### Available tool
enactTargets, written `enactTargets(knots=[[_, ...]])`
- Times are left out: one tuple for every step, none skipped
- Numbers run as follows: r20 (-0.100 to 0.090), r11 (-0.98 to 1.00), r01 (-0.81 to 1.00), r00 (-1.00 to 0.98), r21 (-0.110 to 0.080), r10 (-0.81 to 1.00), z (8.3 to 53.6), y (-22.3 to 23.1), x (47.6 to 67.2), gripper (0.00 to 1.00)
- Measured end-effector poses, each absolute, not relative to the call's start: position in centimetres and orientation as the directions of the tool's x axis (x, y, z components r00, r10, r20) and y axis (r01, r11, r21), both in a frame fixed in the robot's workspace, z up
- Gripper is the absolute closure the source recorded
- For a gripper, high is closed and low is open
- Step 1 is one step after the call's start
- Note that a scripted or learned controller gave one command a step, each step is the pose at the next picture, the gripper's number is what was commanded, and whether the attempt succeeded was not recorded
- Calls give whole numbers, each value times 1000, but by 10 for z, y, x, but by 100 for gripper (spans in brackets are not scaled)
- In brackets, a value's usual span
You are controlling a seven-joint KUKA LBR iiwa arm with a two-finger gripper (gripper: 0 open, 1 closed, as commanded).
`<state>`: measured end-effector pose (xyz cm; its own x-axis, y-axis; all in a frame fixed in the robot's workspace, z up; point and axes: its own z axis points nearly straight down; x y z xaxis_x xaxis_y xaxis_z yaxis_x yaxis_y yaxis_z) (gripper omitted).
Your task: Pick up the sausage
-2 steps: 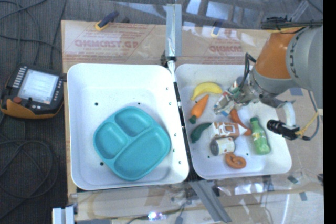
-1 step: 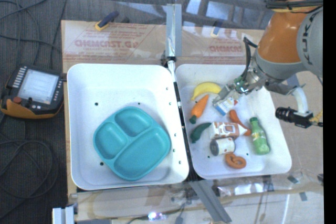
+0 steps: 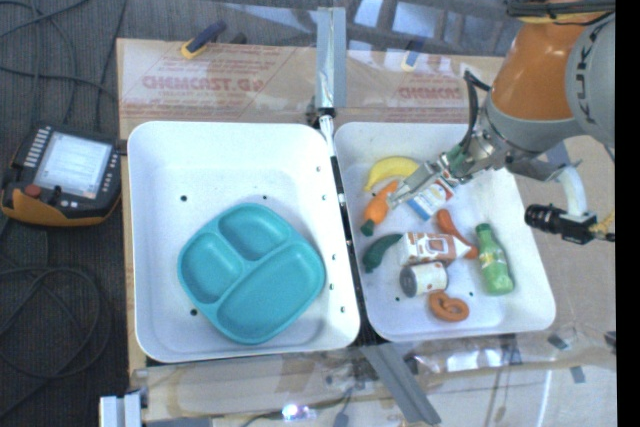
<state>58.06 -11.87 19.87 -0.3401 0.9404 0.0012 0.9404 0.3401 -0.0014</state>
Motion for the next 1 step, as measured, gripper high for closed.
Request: enactTargets(knots=[[0,343,939,-343,-4,939,125,-167,586,0]])
